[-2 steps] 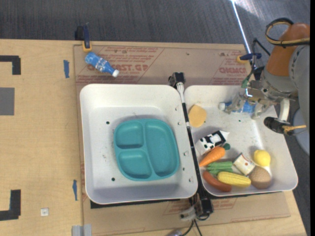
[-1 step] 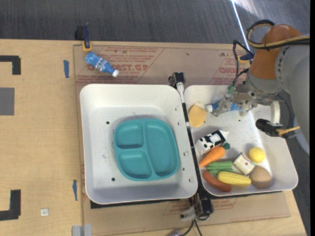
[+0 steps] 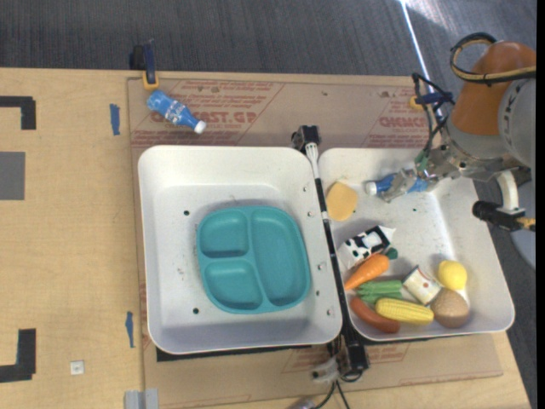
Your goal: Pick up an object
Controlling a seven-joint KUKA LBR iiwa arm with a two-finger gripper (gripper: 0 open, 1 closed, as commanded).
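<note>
- Here, a small blue bottle (image 3: 174, 112) lies on its side on the desk (image 3: 68, 228), behind the left bin (image 3: 162, 186).
- A teal divided plate (image 3: 253, 258) rests in the middle of that left bin.
- In the right bin (image 3: 477, 254), a round yellow piece (image 3: 342, 200) sits near the dividing edge, with a black-and-white carton (image 3: 368, 243) in front of it.
- A carrot (image 3: 368, 270), a green vegetable (image 3: 379, 289), a red piece (image 3: 369, 315), a corn cob (image 3: 405, 311), a white block (image 3: 419, 285), a lemon (image 3: 452, 274) and a brown potato-like piece (image 3: 451, 307) crowd the bin's front corner.
- The jaws (image 3: 419, 175) hang low over the right bin's back edge beside a blue-and-white object (image 3: 387, 185); whether they grip it cannot be told.
- The arm (image 3: 498, 100) enters from the right.
</note>
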